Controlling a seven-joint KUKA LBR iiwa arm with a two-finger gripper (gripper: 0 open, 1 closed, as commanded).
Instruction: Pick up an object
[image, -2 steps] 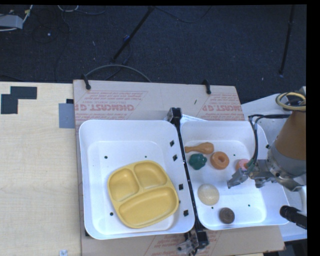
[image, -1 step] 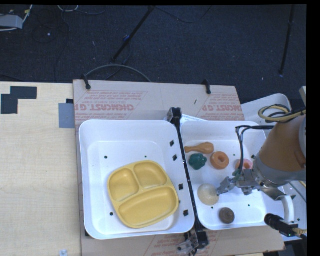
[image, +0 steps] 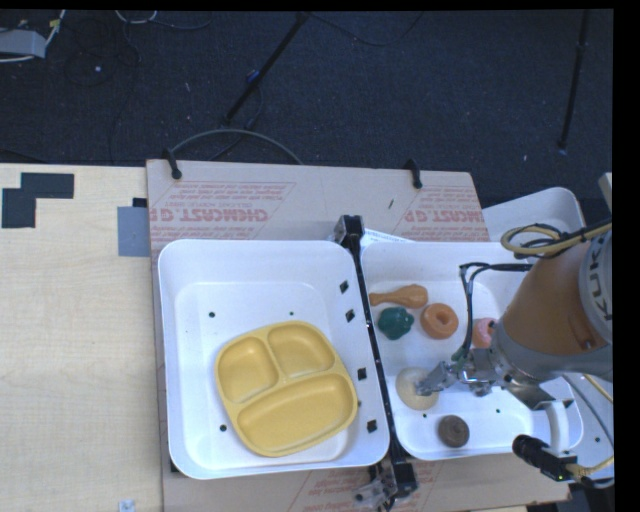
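Left white plastic bin (image: 190, 300): one yellow three-compartment plastic tray (image: 287, 386) lying flat, turned at an angle, sitting toward the bin's near-right part. Black divider strip (image: 368, 345) runs between the two bins.

Right white plastic bin (image: 480, 445), left to right:
- orange-tan elongated toy, gourd-like shape (image: 400, 296), near the far-left corner, lying flat.
- dark teal lumpy plastic object (image: 395, 322), just below the gourd shape, close beside it but whether they touch is unclear.
- orange ring-shaped toy, doughnut-like (image: 439, 320), just right of the teal piece, apart from it.
- cream round disc-like object (image: 414, 389), near the divider, mid-depth in the bin.
- brown round object (image: 453, 431), near the front wall, below and right of the cream disc, apart from it.
- small pink object (image: 483, 332), partly hidden behind the arm; shape unclear.

Metal two-finger gripper (image: 437, 381) comes in from the right on the grey arm with orange band (image: 545, 300), low over the bin floor. Its tip sits right at the cream disc's right edge, looks touching or overlapping it. Finger state: cannot tell, the tips merge with the linkage at this angle. Nothing visibly between them, so no confirmed hold. Cream disc rests on the bin floor.

Cardboard sheet with red print (image: 250, 205) lies under both bins, on the light wooden bench (image: 70, 350).
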